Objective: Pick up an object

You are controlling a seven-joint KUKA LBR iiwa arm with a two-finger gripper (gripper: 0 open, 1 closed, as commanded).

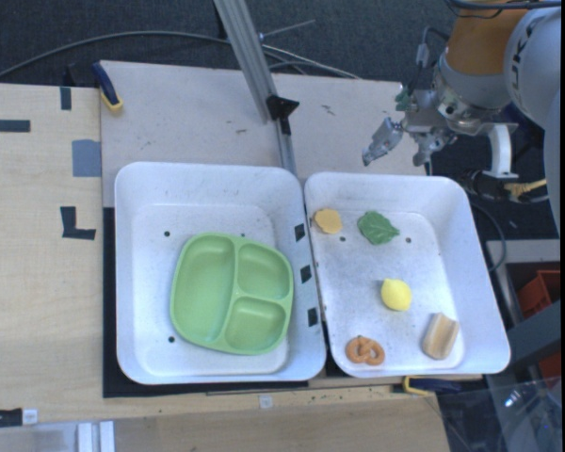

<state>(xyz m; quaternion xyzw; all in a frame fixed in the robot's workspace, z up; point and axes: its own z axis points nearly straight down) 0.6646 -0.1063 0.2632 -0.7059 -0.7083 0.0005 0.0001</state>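
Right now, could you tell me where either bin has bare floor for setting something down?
Right white bin: the left-centre floor, bordered by round yellow cookie, yellow lemon and brown pretzel. Left white bin: crowded by the green divided plate; only margins.

The tool [395, 144] hangs above the right bin's [478, 252] far rim, holding nothing.

A pale wooden bench [38, 281] stands on dark carpet [94, 12] crossed by black cables [122, 38].
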